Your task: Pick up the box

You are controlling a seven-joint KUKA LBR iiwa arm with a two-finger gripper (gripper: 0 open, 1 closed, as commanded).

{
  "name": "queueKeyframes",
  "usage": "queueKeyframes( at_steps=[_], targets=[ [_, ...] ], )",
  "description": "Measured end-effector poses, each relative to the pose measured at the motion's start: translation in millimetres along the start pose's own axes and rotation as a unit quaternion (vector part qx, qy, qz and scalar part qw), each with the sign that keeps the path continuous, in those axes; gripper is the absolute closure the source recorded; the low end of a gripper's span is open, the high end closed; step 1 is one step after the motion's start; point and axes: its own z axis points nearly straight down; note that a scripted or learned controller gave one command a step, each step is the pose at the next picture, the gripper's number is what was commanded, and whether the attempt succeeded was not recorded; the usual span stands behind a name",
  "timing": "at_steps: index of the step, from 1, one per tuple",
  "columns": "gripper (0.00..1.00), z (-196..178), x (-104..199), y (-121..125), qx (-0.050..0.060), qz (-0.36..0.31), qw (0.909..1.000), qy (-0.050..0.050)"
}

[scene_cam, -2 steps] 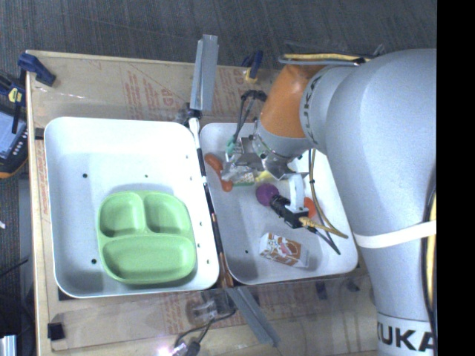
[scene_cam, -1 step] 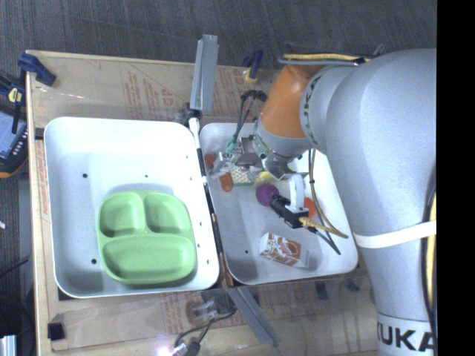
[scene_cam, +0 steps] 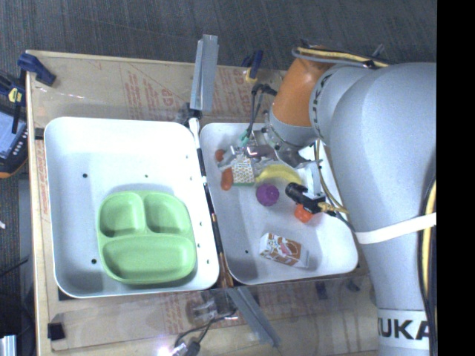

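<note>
Hard to tell whether the fingers of the gripper (scene_cam: 249,153) are apart or together, buried as they are in clutter at twelve o'clock of the right bin (scene_cam: 338,262). Nothing seen lifted yet, so the pick judged not done. Box (scene_cam: 283,250), brown and white, lying flat toward six o'clock of that same bin, well apart from the gripper and untouched. Around the gripper: a small checkered orange item (scene_cam: 243,173), a yellow banana (scene_cam: 278,174) at its four o'clock, a purple ball (scene_cam: 267,194) below that. Green divided tray (scene_cam: 146,237) in the left bin (scene_cam: 67,139). Still to do, by this look: travel toward six o'clock, descend, close on the box, raise it
</note>
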Motion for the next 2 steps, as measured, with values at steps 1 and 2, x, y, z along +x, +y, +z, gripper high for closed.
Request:
queueKeyframes(
  at_steps=[1,2],
  targets=[
    [1.00,-11.7,0.8,1.5,-0.001,-0.002,1.0000,0.000],
    [0.00,-11.7,0.9,1.4,-0.001,-0.002,1.0000,0.000]
  ],
)
